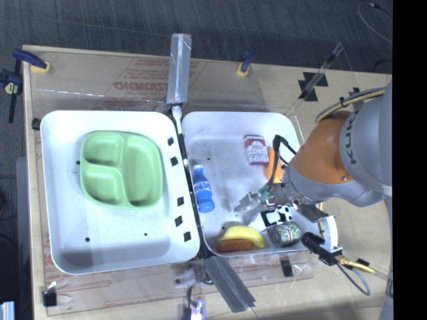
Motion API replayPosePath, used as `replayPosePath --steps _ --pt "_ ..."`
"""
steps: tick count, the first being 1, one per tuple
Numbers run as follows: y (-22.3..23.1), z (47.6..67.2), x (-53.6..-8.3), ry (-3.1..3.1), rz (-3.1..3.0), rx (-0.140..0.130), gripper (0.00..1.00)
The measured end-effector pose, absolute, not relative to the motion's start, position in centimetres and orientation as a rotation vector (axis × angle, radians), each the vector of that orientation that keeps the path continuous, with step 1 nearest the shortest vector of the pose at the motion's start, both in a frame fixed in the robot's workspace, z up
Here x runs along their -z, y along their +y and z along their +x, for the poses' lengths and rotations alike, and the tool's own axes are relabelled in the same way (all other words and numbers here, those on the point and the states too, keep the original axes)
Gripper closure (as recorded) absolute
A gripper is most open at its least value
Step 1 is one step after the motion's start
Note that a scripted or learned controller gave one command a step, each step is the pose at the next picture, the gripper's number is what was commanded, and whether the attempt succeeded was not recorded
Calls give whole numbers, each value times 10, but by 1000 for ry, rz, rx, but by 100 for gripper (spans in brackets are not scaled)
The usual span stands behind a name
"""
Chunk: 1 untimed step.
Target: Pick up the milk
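The gripper (250, 204) hangs low over the right bin (227, 122), toward its near edge, with fingers spread and nothing pinched between them. The milk (256, 149), a small red-and-white carton, lies flat up near the bin's far edge, well apart from the gripper. A blue bottle (201, 188) lies along the bin's left wall, a banana (242, 235) and a dark can (285, 233) crowd the near edge, and a green tray (122, 169) fills the left bin (60, 245).

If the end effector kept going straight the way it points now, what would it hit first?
The end effector points left across the right bin. Bare floor comes first, then probably the blue bottle, though depth is unclear.
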<state>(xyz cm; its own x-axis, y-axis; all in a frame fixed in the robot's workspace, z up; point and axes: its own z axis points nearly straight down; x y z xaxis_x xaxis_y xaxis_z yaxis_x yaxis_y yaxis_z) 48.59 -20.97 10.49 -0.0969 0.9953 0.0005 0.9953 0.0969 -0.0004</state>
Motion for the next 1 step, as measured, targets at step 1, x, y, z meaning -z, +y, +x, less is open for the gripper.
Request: replayPosePath --steps 1 --pt "-209 478 -92 -2504 -1898 2 0"
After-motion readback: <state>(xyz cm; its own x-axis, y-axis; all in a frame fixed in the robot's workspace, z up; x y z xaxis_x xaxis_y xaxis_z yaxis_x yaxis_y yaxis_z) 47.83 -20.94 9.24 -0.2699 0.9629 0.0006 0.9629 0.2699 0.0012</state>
